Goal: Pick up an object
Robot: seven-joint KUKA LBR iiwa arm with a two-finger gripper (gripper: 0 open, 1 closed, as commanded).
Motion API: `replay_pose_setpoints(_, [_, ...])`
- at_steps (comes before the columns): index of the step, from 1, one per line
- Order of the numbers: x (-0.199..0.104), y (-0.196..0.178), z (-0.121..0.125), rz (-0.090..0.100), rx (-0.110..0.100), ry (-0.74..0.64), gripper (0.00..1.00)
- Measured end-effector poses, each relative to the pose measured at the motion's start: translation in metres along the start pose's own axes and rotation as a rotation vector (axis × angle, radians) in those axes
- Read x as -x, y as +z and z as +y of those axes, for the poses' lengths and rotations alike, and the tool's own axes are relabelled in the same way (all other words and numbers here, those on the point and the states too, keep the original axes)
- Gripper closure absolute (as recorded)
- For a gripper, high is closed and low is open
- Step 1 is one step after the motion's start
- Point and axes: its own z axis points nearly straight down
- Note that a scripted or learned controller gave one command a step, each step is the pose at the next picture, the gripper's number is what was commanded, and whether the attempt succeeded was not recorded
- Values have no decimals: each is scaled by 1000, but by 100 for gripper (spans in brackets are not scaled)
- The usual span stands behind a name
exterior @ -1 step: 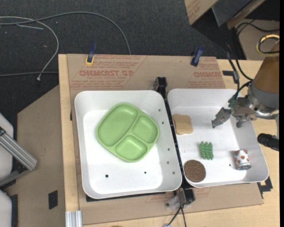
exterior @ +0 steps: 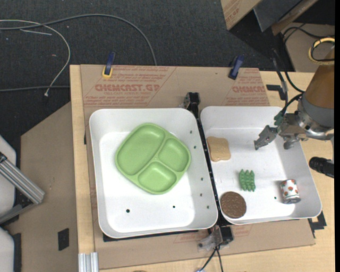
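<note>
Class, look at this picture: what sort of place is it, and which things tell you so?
Probably a robotics lab or test bench: a robot arm reaches over two white bins, which sit on cardboard clamped to a board, and loose cables trail across the dark carpet.

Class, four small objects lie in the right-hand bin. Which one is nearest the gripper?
The tan bread slice. It lies level with the gripper, at the bin's left wall, while the green toy, brown disc and small can lie nearer the front rim.

**Surroundings: bench and floor**

We note dark carpet point(exterior: 37, 64) with thin grey cables point(exterior: 64, 42) lying across it. A cardboard sheet point(exterior: 159, 82) printed in red covers the bench, held at its far edge by two blue clamps point(exterior: 109, 64). Cardboard boxes point(exterior: 239, 13) stand at upper right.
</note>
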Motion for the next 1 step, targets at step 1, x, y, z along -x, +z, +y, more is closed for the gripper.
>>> replay_pose_setpoints(1, [-1,43,-5,2,-5,1,0])
